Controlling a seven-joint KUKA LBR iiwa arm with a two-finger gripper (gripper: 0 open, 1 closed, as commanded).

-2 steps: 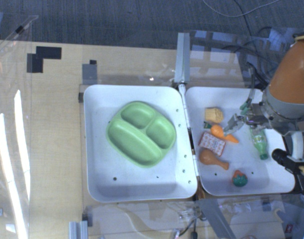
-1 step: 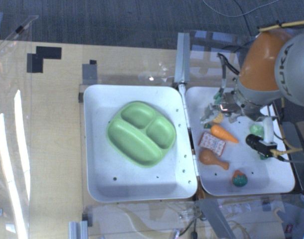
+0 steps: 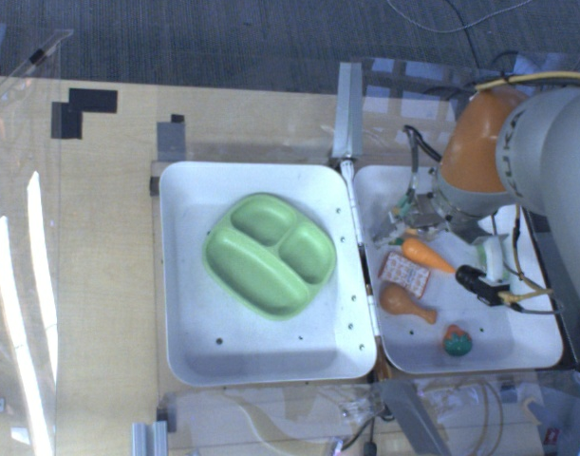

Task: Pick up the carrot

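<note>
Carrot lies in the right bin (image 3: 532, 350), just below the tool.
Arm (image 3: 546, 150) reaches in from the right; tool (image 3: 415, 218) hangs touching or nearly touching the carrot (image 3: 427, 254), whose long axis runs left-up to right-down. Tool opening: cannot tell.

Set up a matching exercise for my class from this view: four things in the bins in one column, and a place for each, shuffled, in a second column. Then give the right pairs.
Things:
1. green divided plate
2. carrot
3. brown drumstick-shaped toy
4. red and green strawberry-like toy

Places:
A. near the front edge of the right bin
B. just below the gripper
C. middle of the left bin
D. right bin, just in front of the speckled pink block

Pairs: 1-C, 2-B, 3-D, 4-A
</note>
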